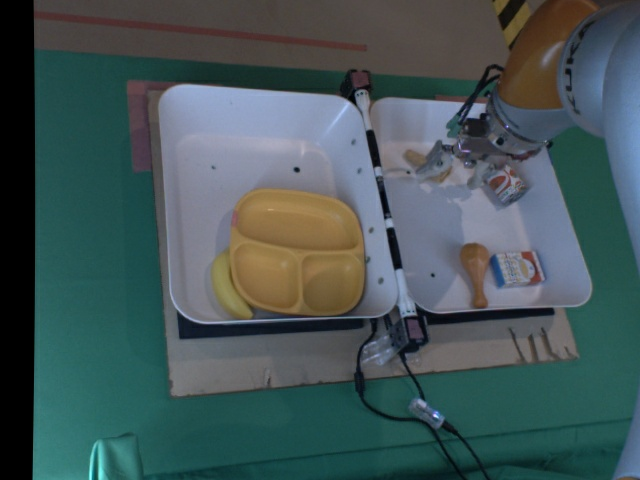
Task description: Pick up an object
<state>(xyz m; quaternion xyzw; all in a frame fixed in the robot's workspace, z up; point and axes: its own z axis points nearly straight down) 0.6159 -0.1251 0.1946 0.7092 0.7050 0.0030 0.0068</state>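
Over right bin [560, 268], end effector [438, 164] lowered.

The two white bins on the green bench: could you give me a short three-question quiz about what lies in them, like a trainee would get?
1. True or false: the yellow divided plastic tray lies in the left white bin.
2. Which bin holds the small white printed box: A left, B right?
3. Fill in: the yellow banana lies partly tucked under the tray's ____ edge.

Key: 1 true; 2 B, in the right white bin, beside the brown wooden spoon-like piece; 3 left.
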